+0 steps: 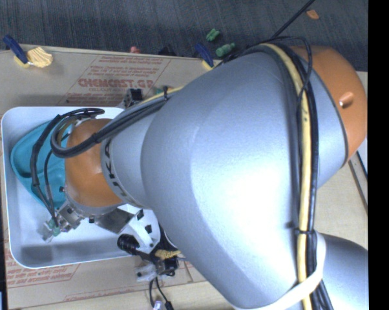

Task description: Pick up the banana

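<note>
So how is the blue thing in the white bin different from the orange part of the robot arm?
The teal blue thing lies low in the white bin, against its left side; the orange band sits above it, on the arm. The blue thing looks soft and curved like a bowl or cloth; the band is a smooth, shiny ring. Black cables cross both. What the blue thing is cannot be told, because the arm covers part of it.

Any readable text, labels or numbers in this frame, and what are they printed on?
"CHEMCAST GP": large red print on the brown protective sheet under the white bin, partly hard to read.
Smaller red lines above and below it: too blurred to read.
Red print along the sheet's lower edge: unreadable.
</note>
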`<action>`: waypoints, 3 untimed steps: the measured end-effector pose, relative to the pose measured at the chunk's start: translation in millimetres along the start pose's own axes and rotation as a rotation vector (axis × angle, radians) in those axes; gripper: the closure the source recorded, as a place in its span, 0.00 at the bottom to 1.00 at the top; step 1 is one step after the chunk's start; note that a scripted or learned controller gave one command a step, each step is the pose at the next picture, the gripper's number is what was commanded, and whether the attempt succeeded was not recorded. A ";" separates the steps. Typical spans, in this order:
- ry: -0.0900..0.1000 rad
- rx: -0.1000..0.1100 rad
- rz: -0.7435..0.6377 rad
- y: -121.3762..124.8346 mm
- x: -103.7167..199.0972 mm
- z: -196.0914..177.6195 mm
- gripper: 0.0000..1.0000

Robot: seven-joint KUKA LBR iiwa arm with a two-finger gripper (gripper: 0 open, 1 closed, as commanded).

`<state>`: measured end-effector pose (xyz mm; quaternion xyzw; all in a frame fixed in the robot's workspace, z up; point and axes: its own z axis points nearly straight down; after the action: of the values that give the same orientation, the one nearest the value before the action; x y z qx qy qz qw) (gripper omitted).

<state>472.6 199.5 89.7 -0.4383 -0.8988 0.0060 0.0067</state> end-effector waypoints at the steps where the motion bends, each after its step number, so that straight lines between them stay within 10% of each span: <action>1: 0.000 0.000 0.000 0.0 0.0 0.0 0.00; 3: 0.000 0.000 0.000 0.0 0.0 0.0 0.00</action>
<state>472.6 199.5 89.7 -0.4383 -0.8988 0.0060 0.0067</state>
